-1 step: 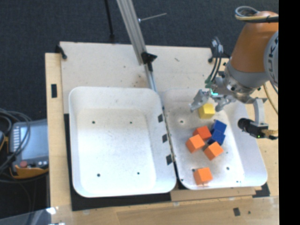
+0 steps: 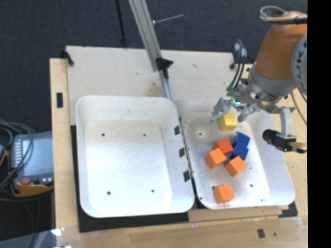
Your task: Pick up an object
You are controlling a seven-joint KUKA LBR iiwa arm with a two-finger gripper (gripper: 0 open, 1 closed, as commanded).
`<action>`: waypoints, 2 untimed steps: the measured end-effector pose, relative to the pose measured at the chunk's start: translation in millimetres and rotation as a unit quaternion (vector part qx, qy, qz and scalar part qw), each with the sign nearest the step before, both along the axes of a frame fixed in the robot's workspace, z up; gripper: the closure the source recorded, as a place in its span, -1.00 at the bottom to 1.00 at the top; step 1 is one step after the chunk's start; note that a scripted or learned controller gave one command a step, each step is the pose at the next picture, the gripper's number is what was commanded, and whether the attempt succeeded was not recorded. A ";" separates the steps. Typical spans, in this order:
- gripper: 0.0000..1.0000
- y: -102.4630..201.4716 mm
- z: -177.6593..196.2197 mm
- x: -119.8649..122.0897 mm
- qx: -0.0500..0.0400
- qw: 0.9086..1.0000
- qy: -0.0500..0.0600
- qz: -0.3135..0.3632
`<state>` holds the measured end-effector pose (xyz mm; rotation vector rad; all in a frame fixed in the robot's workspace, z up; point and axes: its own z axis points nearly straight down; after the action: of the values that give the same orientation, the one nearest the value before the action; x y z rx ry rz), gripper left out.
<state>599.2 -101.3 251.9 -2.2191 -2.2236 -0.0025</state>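
I am watching the gripper [image 2: 231,110] hanging over the right bin [image 2: 274,187], directly above the yellow cube [image 2: 228,121], which is sitting between and just under its fingers. The fingers are spread open around it, not yet gripping. The arm [image 2: 279,50] is reaching in from the right, wrist pointing down. Orange cubes [image 2: 216,157] and a blue cube [image 2: 241,144] are lying near, toward the bin's front.

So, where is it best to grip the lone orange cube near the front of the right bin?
Grip the lone orange cube across two opposite flat sides, coming straight down from above. It sits apart from the other blocks, so the fingers probably have room on every side.
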 end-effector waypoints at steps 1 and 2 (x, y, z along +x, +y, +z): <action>-1.00 -4.1 -43.4 -5.3 -0.002 1.000 0.003 -0.002; -1.00 -12.8 -87.7 -6.2 -0.002 1.000 0.002 -0.002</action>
<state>593.0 -114.1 164.2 -2.2232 -2.2183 0.0071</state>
